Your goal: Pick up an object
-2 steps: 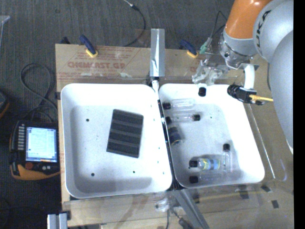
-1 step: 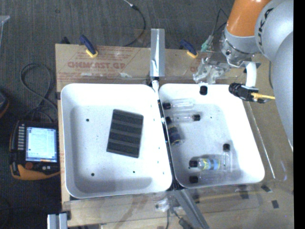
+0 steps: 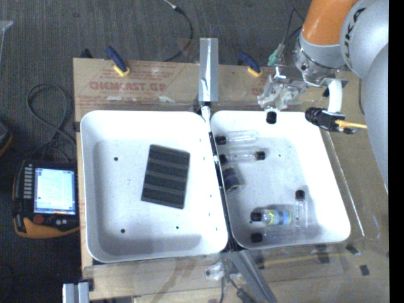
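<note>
The tool point(image 3: 276, 100) hangs over the upper rim of the right bin point(image 3: 338, 188), toward the upper right of the frame; how far it is parted I cannot tell from here, and I see nothing caught in it. The pickable things lie below it in that bin: clear vials point(image 3: 243, 145) near the upper left corner, a dark blue piece point(image 3: 231, 178) against the left wall, a clear bottle point(image 3: 278, 217) low in the frame. The left bin point(image 3: 95, 169) holds a dark ribbed slab point(image 3: 166, 176). To my eye the risk is slippery, round vials rolling aside, or a descent landing on the rim.
</note>
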Motion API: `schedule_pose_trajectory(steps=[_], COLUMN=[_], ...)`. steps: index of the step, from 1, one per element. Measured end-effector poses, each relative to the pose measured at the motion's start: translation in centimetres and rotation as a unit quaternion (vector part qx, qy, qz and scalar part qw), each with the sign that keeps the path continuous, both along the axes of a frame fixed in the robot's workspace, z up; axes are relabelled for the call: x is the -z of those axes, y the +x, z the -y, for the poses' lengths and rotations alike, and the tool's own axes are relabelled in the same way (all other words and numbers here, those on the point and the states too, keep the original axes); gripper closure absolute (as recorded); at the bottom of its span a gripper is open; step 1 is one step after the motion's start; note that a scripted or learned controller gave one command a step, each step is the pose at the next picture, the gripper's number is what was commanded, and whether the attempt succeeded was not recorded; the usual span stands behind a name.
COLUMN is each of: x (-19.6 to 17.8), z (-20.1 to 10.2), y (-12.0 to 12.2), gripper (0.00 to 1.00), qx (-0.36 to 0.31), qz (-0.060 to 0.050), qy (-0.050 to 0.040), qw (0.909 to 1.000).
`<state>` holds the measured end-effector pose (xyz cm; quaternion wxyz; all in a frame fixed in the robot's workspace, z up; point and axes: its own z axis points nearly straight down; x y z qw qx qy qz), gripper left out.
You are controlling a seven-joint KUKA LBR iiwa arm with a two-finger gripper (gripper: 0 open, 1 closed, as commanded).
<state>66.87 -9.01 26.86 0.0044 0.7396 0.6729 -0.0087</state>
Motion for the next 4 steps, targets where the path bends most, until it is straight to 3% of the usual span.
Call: schedule_pose_trajectory(steps=[1,4], x=[1.9,0.9], z=[1.3,1.0], y=[-0.1,-0.1], gripper=[1.00,1.00], qx=[0.075,0.118], qz=[0.002,0.002], qy=[0.0086,0.0082], qw=[0.9972,0.9930])
